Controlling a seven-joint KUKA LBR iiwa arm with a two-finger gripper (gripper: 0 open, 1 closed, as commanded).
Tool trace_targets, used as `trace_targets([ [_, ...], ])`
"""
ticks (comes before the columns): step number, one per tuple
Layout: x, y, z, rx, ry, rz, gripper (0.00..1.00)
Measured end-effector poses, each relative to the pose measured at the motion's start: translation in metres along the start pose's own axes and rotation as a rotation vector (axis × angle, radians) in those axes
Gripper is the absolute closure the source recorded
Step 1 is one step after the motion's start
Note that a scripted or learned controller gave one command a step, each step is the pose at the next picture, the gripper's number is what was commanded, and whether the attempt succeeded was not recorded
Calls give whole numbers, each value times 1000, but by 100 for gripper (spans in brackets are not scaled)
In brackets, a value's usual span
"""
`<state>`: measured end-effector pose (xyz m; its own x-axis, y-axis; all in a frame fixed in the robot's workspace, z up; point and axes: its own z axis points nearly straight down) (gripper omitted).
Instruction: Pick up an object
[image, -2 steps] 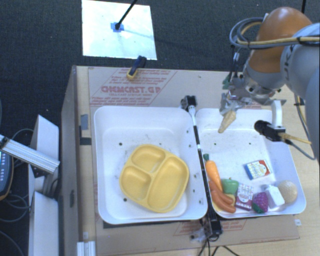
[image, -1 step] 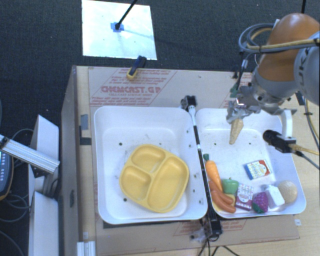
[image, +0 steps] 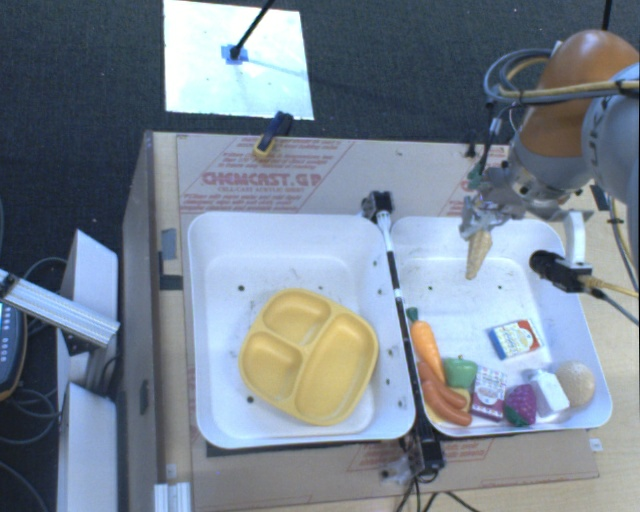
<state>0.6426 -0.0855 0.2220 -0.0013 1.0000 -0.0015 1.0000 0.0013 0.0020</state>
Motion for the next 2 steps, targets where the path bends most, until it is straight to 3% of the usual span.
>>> trace_targets([
  [1, 33, -3, -6, -1, 2, -3, 100],
  [2, 28, -27, -14, -1, 0, 0, 100],
])
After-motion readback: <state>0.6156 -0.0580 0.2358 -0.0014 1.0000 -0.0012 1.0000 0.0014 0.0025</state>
